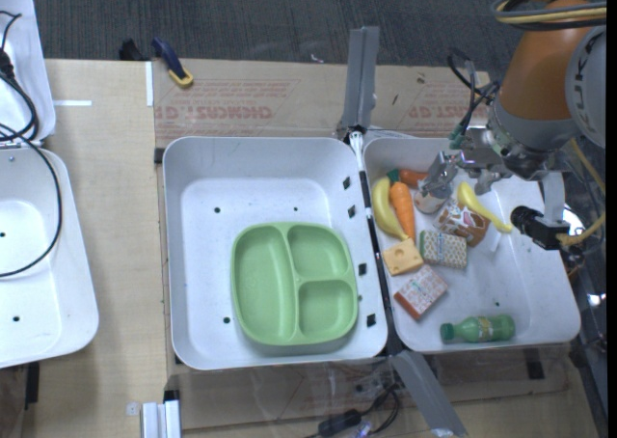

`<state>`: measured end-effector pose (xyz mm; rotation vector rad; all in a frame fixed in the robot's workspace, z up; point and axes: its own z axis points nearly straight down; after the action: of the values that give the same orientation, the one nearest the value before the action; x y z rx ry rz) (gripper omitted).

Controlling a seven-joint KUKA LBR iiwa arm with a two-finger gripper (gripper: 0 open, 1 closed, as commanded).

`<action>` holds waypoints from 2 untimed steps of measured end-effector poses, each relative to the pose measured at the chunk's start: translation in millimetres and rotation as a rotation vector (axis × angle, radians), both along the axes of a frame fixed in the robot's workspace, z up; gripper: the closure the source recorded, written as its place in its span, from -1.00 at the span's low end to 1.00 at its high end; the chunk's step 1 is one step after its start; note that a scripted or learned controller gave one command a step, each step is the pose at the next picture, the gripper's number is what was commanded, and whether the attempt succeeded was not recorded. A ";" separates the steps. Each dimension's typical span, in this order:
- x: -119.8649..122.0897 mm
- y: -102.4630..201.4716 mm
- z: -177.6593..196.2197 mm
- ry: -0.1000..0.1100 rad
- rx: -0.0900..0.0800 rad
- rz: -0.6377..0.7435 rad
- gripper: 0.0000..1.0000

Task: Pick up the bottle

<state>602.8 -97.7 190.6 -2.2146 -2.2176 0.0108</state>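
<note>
The bottle (477,329) is small and green with a yellow label. It lies on its side near the front edge of the right bin (540,301), its cap pointing left. My gripper (440,181) hangs over the back of that bin, above a cluster of toy food and well behind the bottle. Nothing of the bottle is near it.
Under and beside the gripper lie a banana (384,206), a carrot (402,210), a second banana (482,205), a cheese wedge (403,257), a patterned packet (443,248) and a small box (420,291). The left bin (193,233) holds a green divided plate (294,282).
</note>
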 end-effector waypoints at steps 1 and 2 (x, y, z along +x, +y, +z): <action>-46.1 -59.3 188.4 -0.002 0.002 0.328 -1.00; -95.6 -50.6 91.1 -0.001 0.003 0.284 -1.00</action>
<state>507.2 -148.3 281.7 -1.8776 -2.5088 0.0075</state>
